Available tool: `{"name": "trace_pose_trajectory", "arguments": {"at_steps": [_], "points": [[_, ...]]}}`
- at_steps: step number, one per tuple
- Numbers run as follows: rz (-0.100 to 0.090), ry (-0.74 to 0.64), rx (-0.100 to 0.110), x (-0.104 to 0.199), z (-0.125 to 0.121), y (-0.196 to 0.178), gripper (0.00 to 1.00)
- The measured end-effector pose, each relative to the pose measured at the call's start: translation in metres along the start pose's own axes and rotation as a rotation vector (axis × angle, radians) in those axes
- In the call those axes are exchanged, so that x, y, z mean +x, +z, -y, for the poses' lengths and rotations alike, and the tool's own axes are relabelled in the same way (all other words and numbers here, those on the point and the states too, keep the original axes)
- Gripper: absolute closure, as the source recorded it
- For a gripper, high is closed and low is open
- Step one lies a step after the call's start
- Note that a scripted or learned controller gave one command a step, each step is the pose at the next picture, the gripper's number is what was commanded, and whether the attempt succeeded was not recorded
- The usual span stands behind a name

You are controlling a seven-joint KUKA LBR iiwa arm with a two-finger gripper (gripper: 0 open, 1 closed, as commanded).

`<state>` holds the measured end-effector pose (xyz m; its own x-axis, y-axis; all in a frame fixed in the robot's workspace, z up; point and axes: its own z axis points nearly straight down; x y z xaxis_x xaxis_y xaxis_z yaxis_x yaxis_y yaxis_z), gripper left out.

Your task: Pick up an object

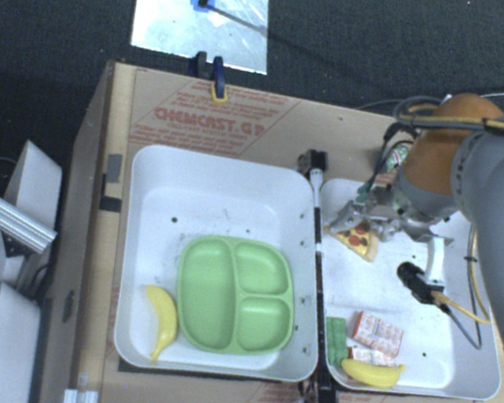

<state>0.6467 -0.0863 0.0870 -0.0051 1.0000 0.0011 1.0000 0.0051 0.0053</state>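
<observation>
My gripper (370,216) over the pizza slice (357,238)

It hovers just above the slice, in the right bin's (466,377) far-left corner; I cannot tell how my gripper is set.

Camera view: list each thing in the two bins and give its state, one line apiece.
Green plate: flat, right way up, left bin.
Left banana: lying beside the plate, left bin.
Pizza slice: lying under the tool, right bin.
Snack packet: lying flat, right bin.
Right banana: lying at the right bin's near wall.
</observation>
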Motion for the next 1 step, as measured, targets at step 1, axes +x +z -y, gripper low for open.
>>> {"name": "trace_pose_trajectory", "arguments": {"at_steps": [1], "points": [[0.002, 0.000, 0.000, -0.0184, -0.0232, 0.0003, 0.00]]}}
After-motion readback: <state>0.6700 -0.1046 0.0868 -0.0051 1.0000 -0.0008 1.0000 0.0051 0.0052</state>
